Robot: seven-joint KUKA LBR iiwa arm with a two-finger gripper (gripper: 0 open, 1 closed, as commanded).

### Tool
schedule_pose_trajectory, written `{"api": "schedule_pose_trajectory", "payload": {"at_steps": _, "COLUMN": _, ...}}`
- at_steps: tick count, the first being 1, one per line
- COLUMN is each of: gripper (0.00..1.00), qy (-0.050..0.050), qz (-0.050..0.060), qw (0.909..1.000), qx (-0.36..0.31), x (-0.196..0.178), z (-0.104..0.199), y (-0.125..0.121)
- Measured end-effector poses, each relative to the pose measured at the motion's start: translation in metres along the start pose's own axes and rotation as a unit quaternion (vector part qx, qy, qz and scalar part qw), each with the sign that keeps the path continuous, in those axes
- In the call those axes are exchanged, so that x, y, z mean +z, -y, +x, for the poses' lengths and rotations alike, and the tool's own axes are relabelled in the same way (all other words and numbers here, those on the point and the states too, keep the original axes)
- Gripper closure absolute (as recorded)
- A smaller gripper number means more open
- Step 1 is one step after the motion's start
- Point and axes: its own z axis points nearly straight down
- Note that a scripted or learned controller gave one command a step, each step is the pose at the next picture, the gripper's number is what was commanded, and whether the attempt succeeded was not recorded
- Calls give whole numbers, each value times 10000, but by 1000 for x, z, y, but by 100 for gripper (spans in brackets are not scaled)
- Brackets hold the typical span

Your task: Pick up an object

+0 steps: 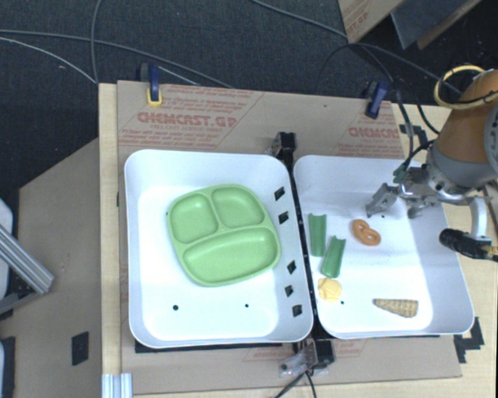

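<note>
In the right bin [442, 266], gripper [400, 199] open over pretzel [366, 232].
Pretzel looks light, stiff, brittle; pinch across its outer loops.

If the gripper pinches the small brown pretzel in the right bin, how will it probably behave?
The pretzel looks small and thin, so it is probably light. It lies flat on the smooth bin floor, so it may slide when pushed. Its open loops could catch a jaw.
</note>
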Motion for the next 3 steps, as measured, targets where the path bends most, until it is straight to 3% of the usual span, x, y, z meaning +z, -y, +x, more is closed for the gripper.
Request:
{"api": "schedule_pose_trajectory", "payload": {"at_steps": 1, "gripper": 0, "qy": 14, "qz": -40, "qw": 10000, "qx": 6, "x": 32, "z": 0, "y": -1}}
{"api": "schedule_pose_trajectory", "payload": {"at_steps": 2, "gripper": 100, "qy": 19, "qz": -66, "qw": 10000, "qx": 1, "x": 19, "z": 0, "y": -3}}
{"api": "schedule_pose_trajectory", "payload": {"at_steps": 3, "gripper": 100, "qy": 29, "qz": -77, "qw": 10000, "qx": 0, "x": -41, "z": -2, "y": -14}}
